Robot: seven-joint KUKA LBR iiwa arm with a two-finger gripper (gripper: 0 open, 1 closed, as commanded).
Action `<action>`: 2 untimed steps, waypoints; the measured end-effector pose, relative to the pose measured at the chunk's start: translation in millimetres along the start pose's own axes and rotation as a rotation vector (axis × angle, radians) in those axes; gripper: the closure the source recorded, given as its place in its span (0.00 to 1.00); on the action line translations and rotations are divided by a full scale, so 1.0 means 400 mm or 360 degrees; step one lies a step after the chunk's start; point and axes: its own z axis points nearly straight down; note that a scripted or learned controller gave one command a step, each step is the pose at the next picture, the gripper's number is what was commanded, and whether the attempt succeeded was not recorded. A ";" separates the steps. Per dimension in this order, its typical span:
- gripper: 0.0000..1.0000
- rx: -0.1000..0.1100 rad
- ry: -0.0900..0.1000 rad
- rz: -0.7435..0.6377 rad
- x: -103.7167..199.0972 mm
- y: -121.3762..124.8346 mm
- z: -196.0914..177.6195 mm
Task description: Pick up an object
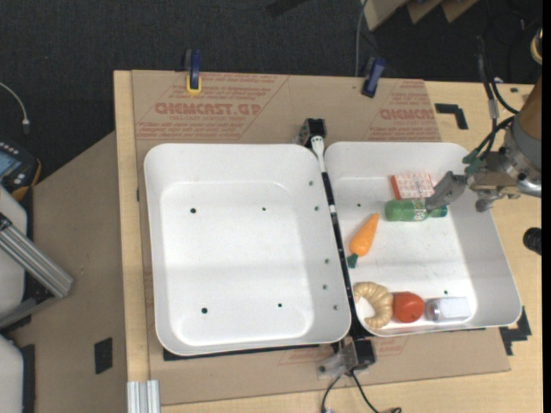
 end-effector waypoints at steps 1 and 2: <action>0.00 0.0014 0.0008 -0.0010 0.213 -0.083 0.105; 0.00 -0.0008 -0.0001 -0.0005 0.231 0.114 0.177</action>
